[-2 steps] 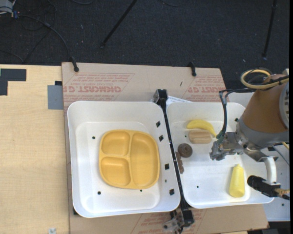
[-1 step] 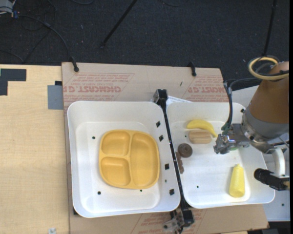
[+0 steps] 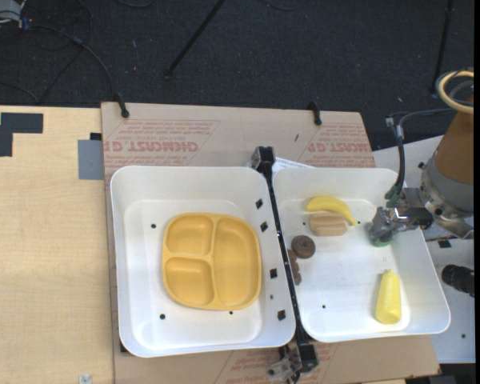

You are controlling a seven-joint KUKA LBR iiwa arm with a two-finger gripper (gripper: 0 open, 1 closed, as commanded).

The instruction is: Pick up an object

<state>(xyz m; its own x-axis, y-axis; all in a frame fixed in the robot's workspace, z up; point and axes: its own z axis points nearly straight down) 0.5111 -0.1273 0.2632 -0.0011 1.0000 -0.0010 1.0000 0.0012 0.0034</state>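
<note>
Camera view places the arm [image 3: 456, 158] at your right edge of the frame, reaching in over the right rim of the right bin [image 3: 420, 326]. You see its orange band as a broad cone narrowing upward, with grey housing below it and a dark cable looping from the wrist toward the bin. The gripper [image 3: 382, 232] sits low at the bin's right side, near mid-height of the bin wall, pointing left into the bin. You cannot tell from this angle how the tool is set; its tip is a small grey-green blur, and nothing can be made out in it.

Locate the candidate objects in the right bin as follows. A yellow banana [image 3: 331, 207] lies in the upper middle, curved, with a tan block [image 3: 329, 226] just below and touching or nearly touching it. Both lie just left of the gripper tip, apart from it. A brown round piece [image 3: 303, 247] lies below and left of the block, near the divider between the bins. A yellow bottle-shaped object [image 3: 388, 297] lies lengthwise in the lower right corner, well apart from the gripper.

The left bin [image 3: 136, 326] holds a yellow divided plate [image 3: 211, 261] with three compartments, lying flat near its centre.
</note>
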